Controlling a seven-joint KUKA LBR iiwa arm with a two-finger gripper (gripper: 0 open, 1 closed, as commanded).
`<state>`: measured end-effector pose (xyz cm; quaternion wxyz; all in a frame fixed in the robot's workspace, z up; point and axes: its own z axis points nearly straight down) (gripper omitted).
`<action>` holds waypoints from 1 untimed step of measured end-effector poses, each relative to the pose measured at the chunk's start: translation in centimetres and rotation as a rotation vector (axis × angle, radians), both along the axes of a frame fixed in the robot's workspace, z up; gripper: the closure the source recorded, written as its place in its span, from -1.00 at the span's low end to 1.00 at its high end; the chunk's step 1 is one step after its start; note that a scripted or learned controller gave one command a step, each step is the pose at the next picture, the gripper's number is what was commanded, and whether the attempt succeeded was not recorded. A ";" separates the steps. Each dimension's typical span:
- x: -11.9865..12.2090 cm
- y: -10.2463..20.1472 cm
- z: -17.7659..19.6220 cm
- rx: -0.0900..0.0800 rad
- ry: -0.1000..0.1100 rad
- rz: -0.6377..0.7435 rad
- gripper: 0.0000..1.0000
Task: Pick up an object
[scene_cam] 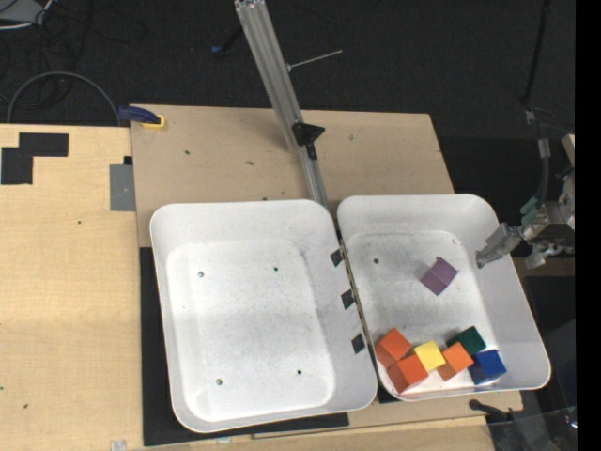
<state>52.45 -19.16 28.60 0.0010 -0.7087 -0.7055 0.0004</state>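
- Crowded against the near rim of the right-hand shallow white plastic bin (pixel 507 252), we see a cluster of small cubes: two orange-red blocks (pixel 401 357), a yellow cube (pixel 429 355), an orange cube (pixel 457 357), a dark green cube (pixel 468 337) and a blue cube (pixel 487 365), most of them touching.
- Well apart from them, a lone purple cube (pixel 438 275) lies tilted on the bin floor, nearer the far wall.
- At that bin's right rim we make out the grey gripper (pixel 495 245), low over the edge with nothing in it; whether it is spread or closed we cannot tell.
- We judge the purple cube the safer pick: it stands clear of its neighbours, yet its skewed corners could let it twist or slide away as the gripper closes.
- We think a try at the packed cluster risks knocking neighbouring cubes or jamming against the bin wall.
- Beside it on the wooden worktop (pixel 225 153), the left-hand white bin (pixel 178 224) offers nothing to pick.
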 end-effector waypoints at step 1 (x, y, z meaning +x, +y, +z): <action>6.2 7.0 -12.3 0.003 0.008 0.009 -1.00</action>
